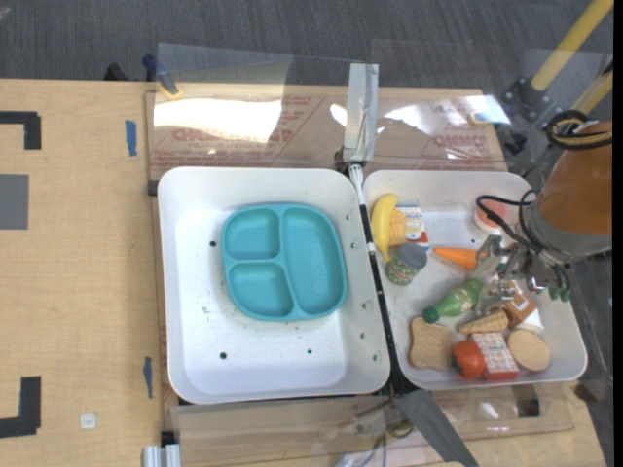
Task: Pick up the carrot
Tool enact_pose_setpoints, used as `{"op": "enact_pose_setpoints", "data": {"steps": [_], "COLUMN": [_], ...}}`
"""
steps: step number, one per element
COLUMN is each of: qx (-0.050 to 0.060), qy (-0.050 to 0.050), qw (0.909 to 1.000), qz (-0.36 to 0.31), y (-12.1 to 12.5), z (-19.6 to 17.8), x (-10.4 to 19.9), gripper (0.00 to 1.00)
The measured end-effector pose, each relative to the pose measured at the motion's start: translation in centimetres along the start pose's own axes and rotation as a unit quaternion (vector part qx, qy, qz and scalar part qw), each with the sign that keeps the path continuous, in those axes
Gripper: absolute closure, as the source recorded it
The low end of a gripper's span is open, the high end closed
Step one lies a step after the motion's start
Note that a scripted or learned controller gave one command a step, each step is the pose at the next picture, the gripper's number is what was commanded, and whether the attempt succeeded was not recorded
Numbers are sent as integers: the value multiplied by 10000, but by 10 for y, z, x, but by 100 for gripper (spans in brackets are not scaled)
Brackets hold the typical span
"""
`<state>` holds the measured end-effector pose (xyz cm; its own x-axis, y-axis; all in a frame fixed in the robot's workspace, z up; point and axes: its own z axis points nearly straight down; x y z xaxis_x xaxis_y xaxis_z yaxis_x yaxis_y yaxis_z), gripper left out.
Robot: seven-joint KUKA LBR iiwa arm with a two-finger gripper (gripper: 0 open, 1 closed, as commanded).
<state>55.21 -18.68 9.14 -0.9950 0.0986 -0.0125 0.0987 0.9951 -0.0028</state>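
Observation:
The carrot (pixel 456 256), small and orange with its tip pointing left, lies in the middle of the right bin (pixel 440 191). My gripper (pixel 503 272) hangs just right of the carrot's thick end, low over the clutter, under the orange band of the arm (pixel 582 197). Its metal parts overlap the objects below, and nothing can be seen held in it.
Around the carrot lie a banana (pixel 385 222), a small carton (pixel 413 225), a grey can (pixel 407 262) and a green bottle (pixel 454 302). Bread (pixel 426 343), a tomato (pixel 467 358) and a bun (pixel 531 350) sit near the front. The left bin (pixel 185 363) holds a teal divided plate (pixel 285 261).

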Motion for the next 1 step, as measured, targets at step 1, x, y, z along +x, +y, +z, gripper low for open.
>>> {"op": "enact_pose_setpoints", "data": {"steps": [1], "qx": [13], "qy": [-35], "qw": [9844], "qz": [1760], "y": [61], "z": [0], "x": [-31], "gripper": [100]}}
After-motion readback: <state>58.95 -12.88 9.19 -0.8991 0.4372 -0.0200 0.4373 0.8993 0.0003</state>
